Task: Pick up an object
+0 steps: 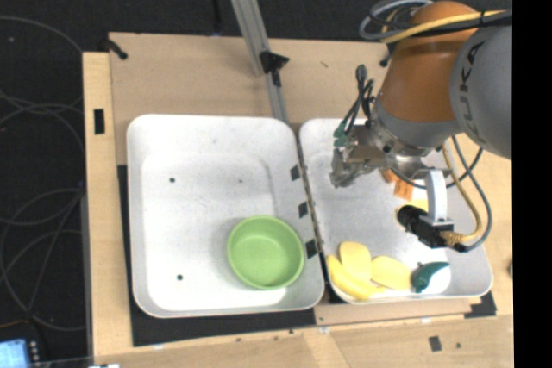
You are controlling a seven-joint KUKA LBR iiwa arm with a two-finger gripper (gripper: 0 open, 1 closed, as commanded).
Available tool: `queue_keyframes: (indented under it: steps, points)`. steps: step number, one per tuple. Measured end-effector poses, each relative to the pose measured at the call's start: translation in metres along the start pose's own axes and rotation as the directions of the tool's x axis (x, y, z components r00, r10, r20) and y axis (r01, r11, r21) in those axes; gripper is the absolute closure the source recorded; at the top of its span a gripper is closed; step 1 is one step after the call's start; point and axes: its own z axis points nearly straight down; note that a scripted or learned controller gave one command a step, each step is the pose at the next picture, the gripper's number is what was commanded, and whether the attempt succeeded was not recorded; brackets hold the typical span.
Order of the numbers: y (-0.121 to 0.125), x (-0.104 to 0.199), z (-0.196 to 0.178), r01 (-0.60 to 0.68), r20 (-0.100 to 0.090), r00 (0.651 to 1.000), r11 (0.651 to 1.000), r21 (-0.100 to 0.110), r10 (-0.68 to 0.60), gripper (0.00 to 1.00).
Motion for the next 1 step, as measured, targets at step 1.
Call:
queue_keyframes:
  steps: [1]
  points:
    - [-0.0194, 0.0494, 0.001, 0.002, -0.001, 1.0, 1.0, 0.001, -0.002, 1.0]
